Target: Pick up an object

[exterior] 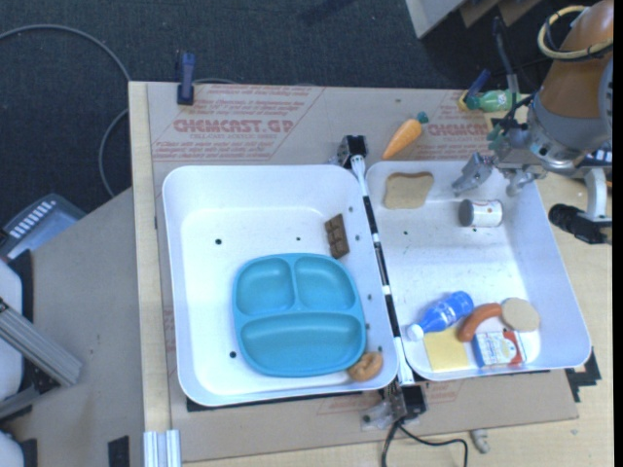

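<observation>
Over at the worktop's far right corner, the pincer hangs spread above the right bin, pinching nothing. A small white cylinder lies in that bin just beneath it, beside a bread slice.

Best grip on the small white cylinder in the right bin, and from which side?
Grip the white cylinder across its round body, coming straight down from above. It lies on its side, long axis roughly left-right in the camera view, so set the fingers front and back of it. Bare bin floor surrounds it; the pincer hangs just behind it.
</observation>
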Motion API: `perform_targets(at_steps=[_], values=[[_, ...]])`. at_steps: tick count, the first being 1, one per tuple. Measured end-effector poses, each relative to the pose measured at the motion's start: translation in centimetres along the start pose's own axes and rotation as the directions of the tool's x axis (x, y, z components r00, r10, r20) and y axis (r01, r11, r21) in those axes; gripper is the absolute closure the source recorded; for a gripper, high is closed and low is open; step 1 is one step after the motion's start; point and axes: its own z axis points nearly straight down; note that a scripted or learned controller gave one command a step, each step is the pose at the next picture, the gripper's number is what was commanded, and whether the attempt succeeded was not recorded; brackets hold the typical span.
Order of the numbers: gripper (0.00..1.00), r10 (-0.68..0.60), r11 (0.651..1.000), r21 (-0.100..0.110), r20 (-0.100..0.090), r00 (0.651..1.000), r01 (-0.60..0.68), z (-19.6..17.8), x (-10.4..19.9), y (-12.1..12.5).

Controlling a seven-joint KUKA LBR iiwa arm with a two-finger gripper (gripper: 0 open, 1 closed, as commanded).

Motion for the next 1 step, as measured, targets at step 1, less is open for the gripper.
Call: perform_targets(at_steps=[1], values=[[0.0, -0.001, 1.0, 0.0, 0.001, 1.0, 0.001, 7.32, -1.52, 1.88]])
